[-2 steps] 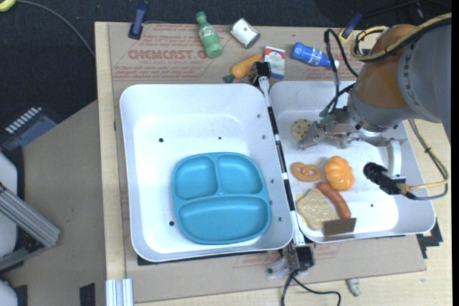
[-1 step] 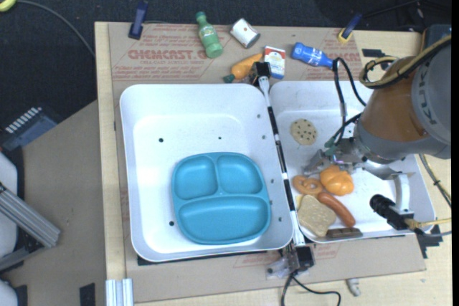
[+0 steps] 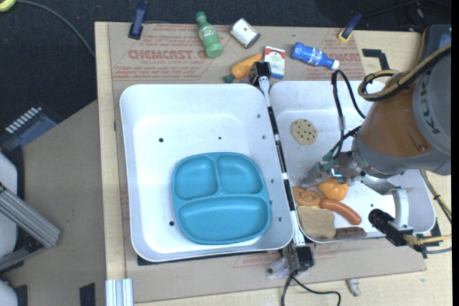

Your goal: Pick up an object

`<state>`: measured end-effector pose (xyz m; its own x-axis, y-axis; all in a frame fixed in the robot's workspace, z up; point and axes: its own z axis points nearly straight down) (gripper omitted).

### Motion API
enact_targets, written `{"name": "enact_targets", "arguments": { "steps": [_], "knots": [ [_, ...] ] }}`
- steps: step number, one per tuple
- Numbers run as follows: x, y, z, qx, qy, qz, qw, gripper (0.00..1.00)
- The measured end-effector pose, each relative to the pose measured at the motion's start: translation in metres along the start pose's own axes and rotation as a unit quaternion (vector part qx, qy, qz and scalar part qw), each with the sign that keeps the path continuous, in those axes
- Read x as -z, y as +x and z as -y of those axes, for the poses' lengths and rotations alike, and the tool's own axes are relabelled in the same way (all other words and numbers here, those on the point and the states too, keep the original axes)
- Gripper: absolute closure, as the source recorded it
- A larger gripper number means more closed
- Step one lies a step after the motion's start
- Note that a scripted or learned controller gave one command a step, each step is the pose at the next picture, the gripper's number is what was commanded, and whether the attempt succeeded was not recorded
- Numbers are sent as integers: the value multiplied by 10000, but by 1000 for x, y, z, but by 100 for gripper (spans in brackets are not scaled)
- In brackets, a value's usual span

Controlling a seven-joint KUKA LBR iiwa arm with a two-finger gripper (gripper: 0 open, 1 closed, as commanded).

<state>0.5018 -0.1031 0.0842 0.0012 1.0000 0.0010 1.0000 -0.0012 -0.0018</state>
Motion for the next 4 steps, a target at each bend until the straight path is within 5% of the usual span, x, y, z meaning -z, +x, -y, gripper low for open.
{"name": "enact_targets", "arguments": {
  "steps": [1, 2, 3, 4],
  "knots": [
    [0, 11, 23, 0, 3, -1, 10000, 0],
    [0, 9, -4, 5, -13, 6, 10000, 0],
    [10, 9, -4, 2, -17, 9, 10000, 100],
    [101, 59, -36, 12, -17, 2, 10000, 100]
  ]
}}
